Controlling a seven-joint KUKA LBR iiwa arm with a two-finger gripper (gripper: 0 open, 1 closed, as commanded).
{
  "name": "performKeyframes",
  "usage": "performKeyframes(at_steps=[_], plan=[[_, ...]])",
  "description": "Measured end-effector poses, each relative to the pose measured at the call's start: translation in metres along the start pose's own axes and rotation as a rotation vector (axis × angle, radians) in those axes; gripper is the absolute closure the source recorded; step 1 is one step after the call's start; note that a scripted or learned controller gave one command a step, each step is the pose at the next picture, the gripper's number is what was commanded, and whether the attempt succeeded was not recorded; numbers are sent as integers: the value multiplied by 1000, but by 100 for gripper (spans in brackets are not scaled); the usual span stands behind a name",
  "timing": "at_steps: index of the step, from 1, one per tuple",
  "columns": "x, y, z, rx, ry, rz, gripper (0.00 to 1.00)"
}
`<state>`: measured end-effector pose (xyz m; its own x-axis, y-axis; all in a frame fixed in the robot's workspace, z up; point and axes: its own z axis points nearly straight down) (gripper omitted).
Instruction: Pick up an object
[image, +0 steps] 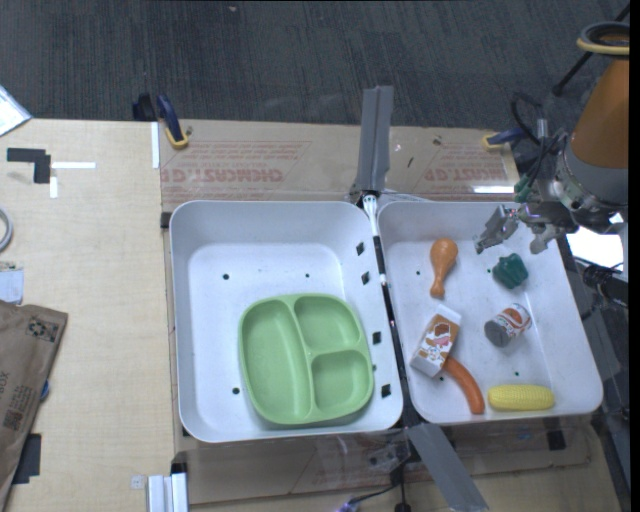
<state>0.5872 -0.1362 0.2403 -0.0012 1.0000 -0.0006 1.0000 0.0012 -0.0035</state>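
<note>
Counting: 2 bins (190, 300) | 1 green tray (303, 357) | 6 toys (519, 398)

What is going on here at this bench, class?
A robot arm reaches in from the right, and its gripper hangs open and holding nothing over the far side of the right bin. That bin holds a drumstick, a green toy, a small can, a carton, a carrot and a corn cob. The left bin holds a green divided plate. Nothing has been picked up yet.
</note>
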Motion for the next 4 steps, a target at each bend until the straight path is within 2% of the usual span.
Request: performKeyframes(at_steps=[1,2,3,4], plan=[[36,58,125,0,0,3,0],[48,72,49,-3,-2,-170,0],[17,73,148,-5,-1,-323,0],[16,73,139,-6,-2,-320,100]])
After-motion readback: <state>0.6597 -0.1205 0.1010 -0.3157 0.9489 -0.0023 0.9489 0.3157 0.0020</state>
